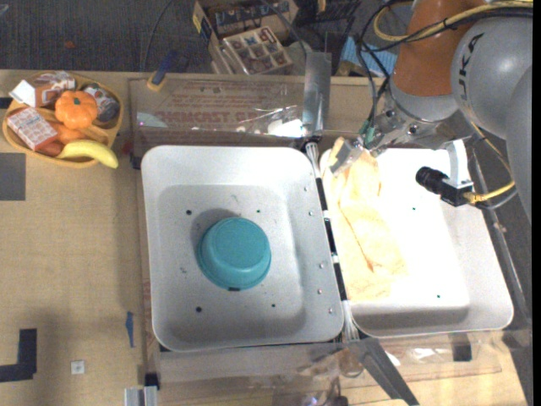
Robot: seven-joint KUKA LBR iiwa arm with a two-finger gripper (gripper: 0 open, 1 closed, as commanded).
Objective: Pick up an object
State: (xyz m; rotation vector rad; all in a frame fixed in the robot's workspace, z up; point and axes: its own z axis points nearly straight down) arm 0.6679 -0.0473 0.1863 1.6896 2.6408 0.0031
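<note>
Gripper (359, 146) at right bin's (473, 311) far left corner, finger state unclear, pale yellow cloth (369, 227) draped directly below it, contact uncertain, teal bowl (235, 253) well left in other bin (169, 311)

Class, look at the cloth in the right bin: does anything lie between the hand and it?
Nothing visible does. The hand sits at the far end of the cloth, which lies alone in the right bin. The teal bowl is in the left bin, out of the way.
</note>
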